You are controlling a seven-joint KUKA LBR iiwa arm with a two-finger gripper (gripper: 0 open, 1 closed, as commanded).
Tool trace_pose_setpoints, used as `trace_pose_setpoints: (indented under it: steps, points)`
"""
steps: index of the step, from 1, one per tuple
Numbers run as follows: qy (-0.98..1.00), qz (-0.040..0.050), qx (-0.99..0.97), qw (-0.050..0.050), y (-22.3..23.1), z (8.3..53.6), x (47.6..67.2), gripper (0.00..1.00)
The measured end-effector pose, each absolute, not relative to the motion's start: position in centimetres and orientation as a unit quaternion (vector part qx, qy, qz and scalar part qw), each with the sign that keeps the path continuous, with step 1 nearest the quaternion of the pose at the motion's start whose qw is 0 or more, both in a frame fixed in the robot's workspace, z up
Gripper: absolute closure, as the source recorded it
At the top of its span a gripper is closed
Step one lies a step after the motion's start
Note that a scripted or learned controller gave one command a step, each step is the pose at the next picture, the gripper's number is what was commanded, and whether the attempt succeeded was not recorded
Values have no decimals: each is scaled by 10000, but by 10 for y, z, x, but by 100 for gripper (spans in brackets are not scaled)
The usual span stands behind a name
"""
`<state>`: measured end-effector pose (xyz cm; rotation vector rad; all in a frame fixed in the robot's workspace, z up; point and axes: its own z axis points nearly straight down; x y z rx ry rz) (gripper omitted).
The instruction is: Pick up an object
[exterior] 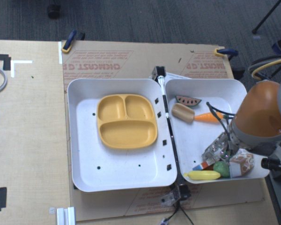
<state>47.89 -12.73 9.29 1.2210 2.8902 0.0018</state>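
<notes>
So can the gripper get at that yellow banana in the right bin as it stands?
Probably yes. The gripper hangs low in the right bin, just above the yellow banana, which lies uncovered at the near wall, though the green toy crowds it.

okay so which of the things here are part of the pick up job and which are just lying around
Part of the job: gripper, and the right bin's objects: watermelon slice, wooden cylinder, carrot, yellow banana, green piece.

Lying about: yellow divided plate in the left bin, blue clamps.
</notes>
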Motion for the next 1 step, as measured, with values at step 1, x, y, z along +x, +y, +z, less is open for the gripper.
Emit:
trace_pose_setpoints:
  steps: [1]
  points:
    - [8920,4,4520,14,-66,192,479,100]
